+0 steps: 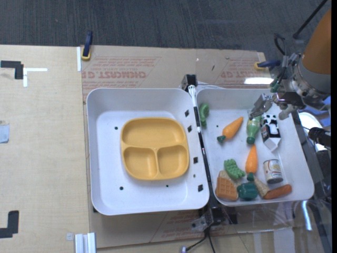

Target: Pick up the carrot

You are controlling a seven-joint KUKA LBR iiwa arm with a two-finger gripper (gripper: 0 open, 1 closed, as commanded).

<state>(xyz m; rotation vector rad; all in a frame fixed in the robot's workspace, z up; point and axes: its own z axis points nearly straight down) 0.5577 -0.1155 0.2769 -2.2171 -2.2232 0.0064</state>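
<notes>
Carrot lies free in the right-hand bin, slanted beside a small green bottle, with a second carrot just below. At the bin's upper right corner the claw hovers with fingers spread apart, gripping nothing. A yellow divided plate sits in the left bin.

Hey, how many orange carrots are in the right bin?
3. One orange toy carrot lies tilted near the upper middle of the white right bin, one stands lengthwise at the centre, and one lies at the lower right corner. Others may be hidden under the clutter.
</notes>
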